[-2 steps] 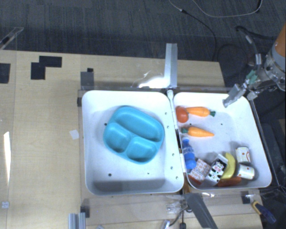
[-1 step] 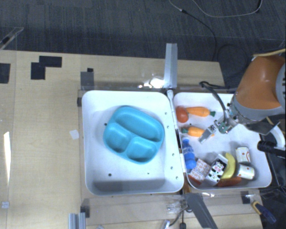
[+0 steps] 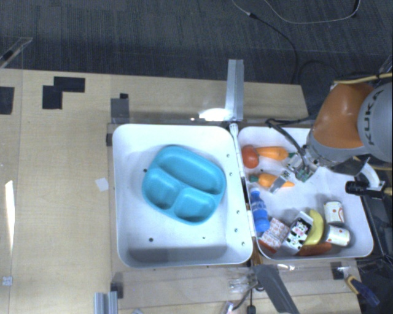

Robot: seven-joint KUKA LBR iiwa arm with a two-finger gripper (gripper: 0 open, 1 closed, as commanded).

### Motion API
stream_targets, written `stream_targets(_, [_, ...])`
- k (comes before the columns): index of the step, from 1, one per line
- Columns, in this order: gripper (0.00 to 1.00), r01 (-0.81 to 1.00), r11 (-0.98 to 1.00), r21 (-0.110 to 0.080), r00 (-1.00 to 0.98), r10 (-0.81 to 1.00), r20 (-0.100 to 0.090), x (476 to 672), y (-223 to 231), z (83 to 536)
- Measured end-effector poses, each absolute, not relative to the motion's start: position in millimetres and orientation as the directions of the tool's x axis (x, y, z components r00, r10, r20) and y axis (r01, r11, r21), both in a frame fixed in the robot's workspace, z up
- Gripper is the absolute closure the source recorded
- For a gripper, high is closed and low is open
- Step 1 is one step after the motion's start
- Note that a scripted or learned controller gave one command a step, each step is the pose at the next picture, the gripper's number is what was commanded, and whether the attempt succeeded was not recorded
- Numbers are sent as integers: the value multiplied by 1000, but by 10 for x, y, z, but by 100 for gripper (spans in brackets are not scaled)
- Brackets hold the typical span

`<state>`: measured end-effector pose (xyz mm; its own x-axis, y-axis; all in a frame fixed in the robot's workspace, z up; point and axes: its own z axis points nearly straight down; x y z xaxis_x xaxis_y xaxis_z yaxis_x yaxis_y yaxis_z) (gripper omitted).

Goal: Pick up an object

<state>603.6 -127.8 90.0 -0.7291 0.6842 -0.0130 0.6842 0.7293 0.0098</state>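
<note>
You are looking down on a light wood-grain bench top [image 3: 61,184]. Beyond its far edge lies dark grey carpet [image 3: 123,37], crossed by a thin black cable [image 3: 288,15]. Black rectangular markers [image 3: 63,91] sit on the bench at upper left. A metal upright post [image 3: 235,89] stands at centre.

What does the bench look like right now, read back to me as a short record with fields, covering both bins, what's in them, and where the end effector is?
left bin: holds one blue divided plate
right bin: holds a mixed clutter of small items
far end of right bin: red tomato-like item, orange carrot-like item
near end of right bin: blue bottle, yellow banana, two small white cans
end effector: low over the right bin, beside a small orange item
held object: none seen between the fingers
</note>
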Motion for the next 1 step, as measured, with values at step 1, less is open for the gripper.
stream_targets(1, [100, 684, 729, 14, -729, 685, -15, 6056, -1259, 1022])
